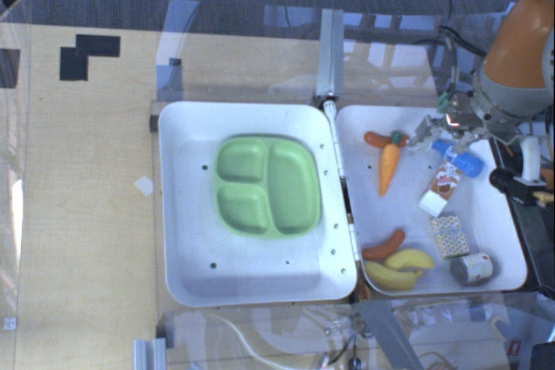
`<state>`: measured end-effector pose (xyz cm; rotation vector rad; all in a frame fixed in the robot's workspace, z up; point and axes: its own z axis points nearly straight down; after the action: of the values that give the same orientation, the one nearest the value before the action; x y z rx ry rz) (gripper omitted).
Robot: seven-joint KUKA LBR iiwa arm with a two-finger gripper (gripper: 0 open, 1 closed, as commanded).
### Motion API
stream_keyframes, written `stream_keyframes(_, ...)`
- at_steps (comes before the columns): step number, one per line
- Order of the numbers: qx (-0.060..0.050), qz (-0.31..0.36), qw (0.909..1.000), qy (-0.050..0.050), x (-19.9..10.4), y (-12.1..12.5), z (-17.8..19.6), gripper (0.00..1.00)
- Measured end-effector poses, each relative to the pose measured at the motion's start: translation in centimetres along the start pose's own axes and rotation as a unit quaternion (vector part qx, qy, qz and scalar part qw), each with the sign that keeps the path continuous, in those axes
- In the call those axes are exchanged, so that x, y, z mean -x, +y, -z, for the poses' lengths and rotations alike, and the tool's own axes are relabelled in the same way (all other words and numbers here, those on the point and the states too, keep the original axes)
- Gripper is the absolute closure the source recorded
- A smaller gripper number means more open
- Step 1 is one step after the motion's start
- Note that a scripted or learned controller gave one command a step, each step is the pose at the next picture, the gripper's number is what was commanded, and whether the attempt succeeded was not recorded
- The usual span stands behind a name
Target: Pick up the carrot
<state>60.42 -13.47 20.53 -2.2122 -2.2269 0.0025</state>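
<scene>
At the bottom of the frame, nearest you, a banana and a sausage are lying in the right bin. Above them, your carrot is resting in that bin's upper left part, tip pointing down, its green top touching a small red pepper. The gripper is hovering just right of the carrot in the upper right of the frame; you cannot tell how its jaws are standing. The green divided plate is sitting in the left bin.

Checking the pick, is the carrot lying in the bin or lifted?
Lying in the right bin: the carrot rests flat on its floor, gripper apart from it.
</scene>
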Motion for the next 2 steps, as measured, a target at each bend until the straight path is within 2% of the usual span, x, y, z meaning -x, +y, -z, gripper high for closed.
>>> stream_keyframes(1,0.002,0.048,0.9989,0.000,-1.72,1.46,-10.92,0.00)
stream_keyframes(2,0.002,0.048,0.9989,0.000,-1.75,1.54,-10.00,1.00)
